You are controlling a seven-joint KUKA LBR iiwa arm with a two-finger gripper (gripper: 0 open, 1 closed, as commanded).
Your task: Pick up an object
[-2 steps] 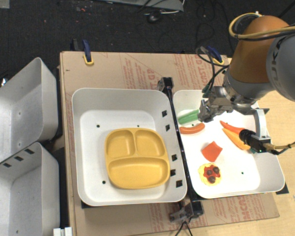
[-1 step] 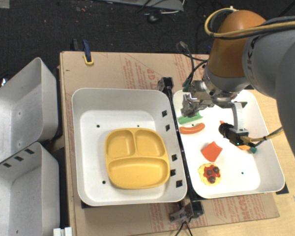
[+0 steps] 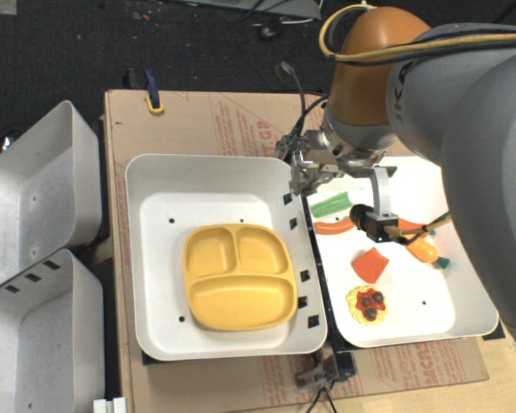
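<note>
- Cardboard covers the bench under two shallow white bins; the left bin point(image 3: 133, 231) holds a yellow divided plate point(image 3: 239, 276), and the right bin point(image 3: 439, 317) holds the small toys
- The gripper point(image 3: 310, 169) hangs just up and left of the green block point(image 3: 329, 205), over the strip where the two bin walls meet. Whether it is parted or closed cannot be made out from this angle, and nothing is seen held in it
- The green block, the nearest likely pick, lies flat at the far left end of the right bin, close to the wall
- An orange curved piece point(image 3: 331, 227) lies just below the green block, almost touching it
- A red square point(image 3: 371, 265) sits below and right of the green block, a round yellow toy with dark spots point(image 3: 367, 304) lower again, and an orange carrot-shaped toy point(image 3: 423, 249) well to the block's right
- As a judgement, a straight descent from here would probably meet the bin rims rather than the green block, so the gripper could strike the wall or close on air
- If it shifts toward the green block, the wall beside the block leaves little room — one side may catch the rim, or shove the block into the orange curved piece so that both get nipped or skid off
- The plate, well left of and below the green block, looks clear of any such trouble
</note>
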